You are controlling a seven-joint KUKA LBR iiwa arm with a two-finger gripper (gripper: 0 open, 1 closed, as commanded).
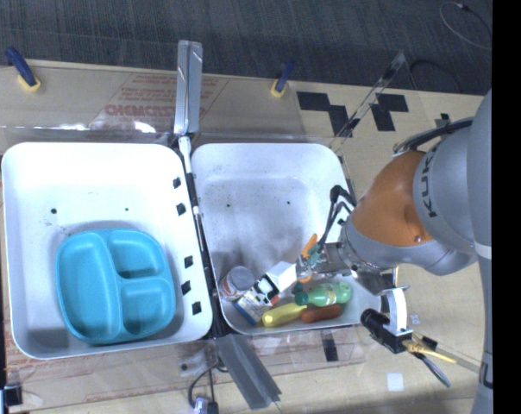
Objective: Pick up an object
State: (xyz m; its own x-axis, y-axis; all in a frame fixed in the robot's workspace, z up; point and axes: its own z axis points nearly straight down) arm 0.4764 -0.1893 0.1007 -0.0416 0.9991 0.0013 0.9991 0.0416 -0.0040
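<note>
Objects cluster at the 5 o'clock corner of the right bin (pixel 243 171): a green bottle (pixel 328 296), a yellow bottle (pixel 282 316) at its 8 o'clock, a small tin can (pixel 239 280) and a white box (pixel 276 279). Gripper (pixel 319 264) sits just at 12 o'clock of the green bottle; finger state cannot be determined. Left bin (pixel 36 179) contains a blue divided tray (pixel 114 285).

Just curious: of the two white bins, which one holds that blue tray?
The left bin. The blue divided tray lies alone in it, while the right bin holds a pile of small items near the gripper.
</note>
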